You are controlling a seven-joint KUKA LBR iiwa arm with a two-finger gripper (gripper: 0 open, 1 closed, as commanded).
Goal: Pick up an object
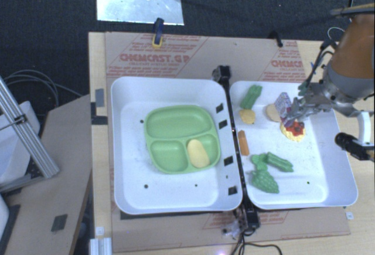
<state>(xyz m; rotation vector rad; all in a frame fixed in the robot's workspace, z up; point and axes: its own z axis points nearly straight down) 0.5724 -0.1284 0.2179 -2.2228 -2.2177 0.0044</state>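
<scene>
One arm [351,60] — low over right bin [328,189]

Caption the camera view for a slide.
Tool low over red-yellow toy in right bin; green tray in left.

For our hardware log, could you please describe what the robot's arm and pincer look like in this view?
The arm is grey metal with a broad orange band above the wrist. Thin cables loop along its side. The pincer is a small grey-silver assembly at its tip.

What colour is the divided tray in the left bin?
Light green, seen in the camera view: the divided tray holds a yellow piece in one compartment.
</scene>
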